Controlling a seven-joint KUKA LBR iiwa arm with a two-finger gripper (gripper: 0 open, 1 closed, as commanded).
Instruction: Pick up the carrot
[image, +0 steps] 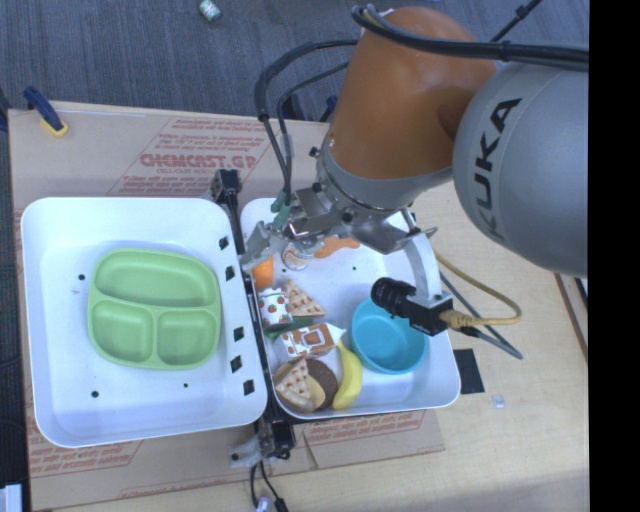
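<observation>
Reaching in from the right, the grey KUKA arm with the orange band (410, 100) stood low over the right shallow white plastic bin (440, 385), so that its wrist covered the far half of that bin. This posture suited a descent onto the small items crowded against the bin's left wall. The gripper (290, 235) hung at the far left corner of the right bin, above the toy food. Its state could not be told, as the metal parts at the wrist were blurred and overlapped each other.

The small orange plastic carrot (263, 272) lay in the right bin, hard against the black divider between the two bins and just below the gripper. Only a short, rounded orange portion was visible; the remainder appeared hidden by the gripper hardware. A second orange patch (342, 243) showed further right beneath the wrist, and whether it belonged to the carrot could not be determined.

Nearby items constrained the approach. The printed triangular toy sandwich pieces (295, 318) lay just beside the carrot on its near side. The light blue round plastic bowl (386, 340), the yellow toy banana (349, 378) and the brown round toy biscuit (306, 384) occupied the near part of the bin. The green three-compartment plastic tray (155, 308) sat alone in the left white bin (50, 240), well apart from the work area
</observation>
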